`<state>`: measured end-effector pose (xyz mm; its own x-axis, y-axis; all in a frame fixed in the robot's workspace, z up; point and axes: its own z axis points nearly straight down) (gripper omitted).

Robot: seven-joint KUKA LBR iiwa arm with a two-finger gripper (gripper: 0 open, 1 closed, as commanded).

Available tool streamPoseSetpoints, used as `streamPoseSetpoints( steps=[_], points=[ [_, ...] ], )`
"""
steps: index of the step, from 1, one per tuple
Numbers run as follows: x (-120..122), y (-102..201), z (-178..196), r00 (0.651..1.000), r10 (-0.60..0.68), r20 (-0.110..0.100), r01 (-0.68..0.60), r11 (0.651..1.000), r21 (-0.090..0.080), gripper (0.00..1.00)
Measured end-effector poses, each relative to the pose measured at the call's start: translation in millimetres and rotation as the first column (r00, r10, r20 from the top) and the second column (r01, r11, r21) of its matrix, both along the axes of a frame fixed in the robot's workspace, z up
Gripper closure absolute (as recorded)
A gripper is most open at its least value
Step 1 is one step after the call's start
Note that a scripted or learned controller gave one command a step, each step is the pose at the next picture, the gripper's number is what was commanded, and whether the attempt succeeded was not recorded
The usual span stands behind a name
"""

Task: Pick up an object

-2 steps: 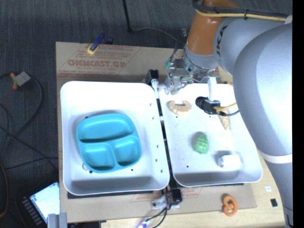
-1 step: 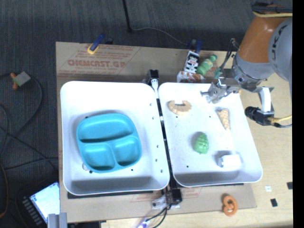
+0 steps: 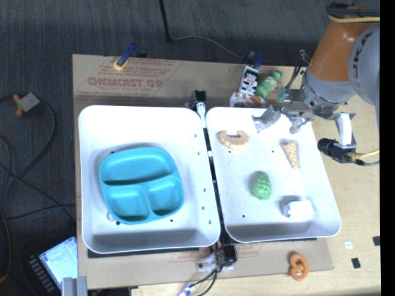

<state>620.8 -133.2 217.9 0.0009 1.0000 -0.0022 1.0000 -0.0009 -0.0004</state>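
While most writing on the board (image 3: 123,82) under the bins is faint, the red print at the upper left reads "CHEMCAST GP". A blue clamp (image 3: 125,55) sits on the board's top edge. In the left bin (image 3: 92,122) lies a blue tray (image 3: 142,184) with three compartments. At the lower left a printed sheet (image 3: 54,264) is cut off by the frame, its text too small to read. In the right bin (image 3: 321,184) lie a tan ring piece (image 3: 233,139) at the upper left, a green toy (image 3: 261,185) in the middle, a cone (image 3: 291,153) to its upper right and a white block (image 3: 299,208) at the lower right. Above this bin, a small printed package (image 3: 247,86) is unreadable. The gripper (image 3: 281,119) hangs over the bin's upper edge, fingers spread and pinching nothing; the cone is just below it, apart. An orange ring (image 3: 299,266) lies on the bench below.
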Motion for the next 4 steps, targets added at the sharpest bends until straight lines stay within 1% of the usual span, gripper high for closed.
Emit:
streamPoseSetpoints(
  steps=[1,2,3,4],
  points=[
    [-54.8,6.9,-130.2,1.0,0.001,0.006,-0.001,1.0,0.001,0.0],
    [-81.3,33.8,-130.0,1.0,0.0,0.01,0.0,1.0,-0.002,0.0],
    [-80.6,33.1,-119.6,1.0,-0.001,0.013,0.001,1.0,-0.004,1.0],
    [12.2,69.5,-32.7,1.0,0.002,0.003,-0.002,1.0,0.001,1.0]
  ],
)
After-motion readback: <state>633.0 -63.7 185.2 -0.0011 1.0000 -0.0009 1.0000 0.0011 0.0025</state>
